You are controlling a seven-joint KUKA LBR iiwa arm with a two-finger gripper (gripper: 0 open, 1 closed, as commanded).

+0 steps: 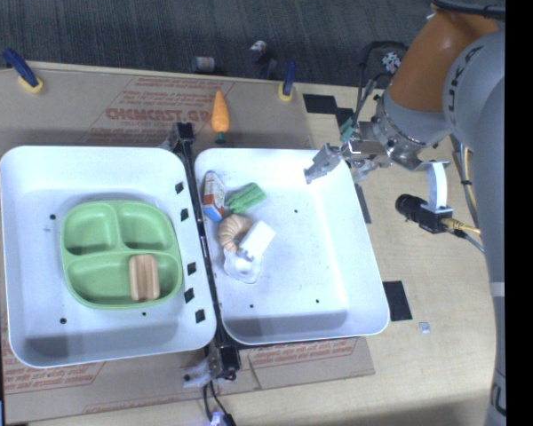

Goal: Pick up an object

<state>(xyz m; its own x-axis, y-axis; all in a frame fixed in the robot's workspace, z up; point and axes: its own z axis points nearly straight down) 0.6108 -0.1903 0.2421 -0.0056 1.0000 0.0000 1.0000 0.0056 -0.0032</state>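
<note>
- Objects for picking sit in a small heap at the left side of the right bin point(338, 264), against the divider: a croissant point(233, 230), a green piece point(245, 197), a white card point(258, 239), a small packet point(213, 193);
- we judge the croissant light, probably a stiff plastic toy; taking it across its narrow middle looks best to us; the card lies flat and would likely slip;
- gripper point(321, 165) hangs over the bin's upper right rim, well apart from the heap; we cannot tell how wide it stands;
- cardboard point(142, 114) under the bins bears red print, too faint for us to read surely.
</note>
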